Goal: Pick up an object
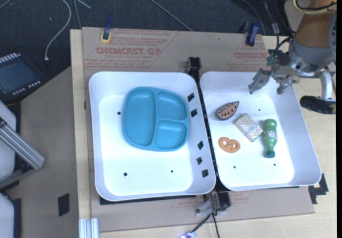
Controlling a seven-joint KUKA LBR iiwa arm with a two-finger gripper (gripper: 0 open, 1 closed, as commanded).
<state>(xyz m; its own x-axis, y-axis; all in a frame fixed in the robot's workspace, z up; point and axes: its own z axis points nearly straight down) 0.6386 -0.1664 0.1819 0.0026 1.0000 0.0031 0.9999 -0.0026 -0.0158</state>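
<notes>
The gripper [270, 84] hovers over the far edge of the right bin [299, 173], its two fingers spread apart with nothing between them. In this bin, nearer the camera than the gripper, lie four things: a leaf-shaped cookie [228, 110], a checkered packet [248, 126] just right of it, a pretzel [229, 145] below the cookie, and a green bottle [269, 136] right of the packet. All sit apart from the gripper. A blue tray [155, 118] with three sections rests in the left bin [107, 167], left of the cookie.
</notes>
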